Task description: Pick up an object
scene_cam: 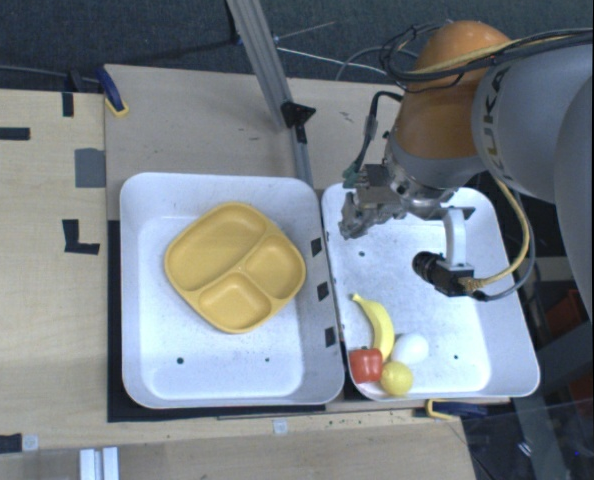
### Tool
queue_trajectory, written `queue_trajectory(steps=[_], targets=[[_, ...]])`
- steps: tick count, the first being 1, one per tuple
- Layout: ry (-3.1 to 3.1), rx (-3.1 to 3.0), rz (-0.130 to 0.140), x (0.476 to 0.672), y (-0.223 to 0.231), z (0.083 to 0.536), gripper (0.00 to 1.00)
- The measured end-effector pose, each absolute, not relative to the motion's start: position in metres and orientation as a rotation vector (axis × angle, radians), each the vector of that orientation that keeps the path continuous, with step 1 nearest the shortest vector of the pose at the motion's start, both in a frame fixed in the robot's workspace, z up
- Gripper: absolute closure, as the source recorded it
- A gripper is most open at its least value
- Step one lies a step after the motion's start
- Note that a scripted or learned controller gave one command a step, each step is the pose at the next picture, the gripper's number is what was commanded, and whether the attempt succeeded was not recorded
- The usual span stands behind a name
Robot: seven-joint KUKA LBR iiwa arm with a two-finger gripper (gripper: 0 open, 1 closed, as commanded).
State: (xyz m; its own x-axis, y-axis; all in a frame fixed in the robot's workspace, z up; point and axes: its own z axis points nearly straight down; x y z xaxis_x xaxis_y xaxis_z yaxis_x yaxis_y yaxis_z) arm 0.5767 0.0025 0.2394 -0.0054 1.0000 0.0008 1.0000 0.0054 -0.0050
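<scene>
My gripper [352, 224] hangs over the upper left part of the right bin [477, 368], near its left wall. A yellow banana [375, 320] lies lower down in that bin, well below the gripper. At the bin's bottom left corner sit a red object [366, 365], a white egg-like object [411, 348] and a small yellow ball [396, 378], bunched together. Nothing shows between the gripper's fingers.
A yellow divided plate [235, 266] lies in the left bin [147, 368]. A grey pole [267, 63] slants down to the bins' top edge. The arm's orange wrist band [447, 78] and a black cable fitting [435, 270] hang over the right bin.
</scene>
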Motion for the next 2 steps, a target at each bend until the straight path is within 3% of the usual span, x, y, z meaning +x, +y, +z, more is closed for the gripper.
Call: queue_trajectory(steps=[2], targets=[[-2.228,-2.210,0.003,0.533,0.093,0.236,1.00]])
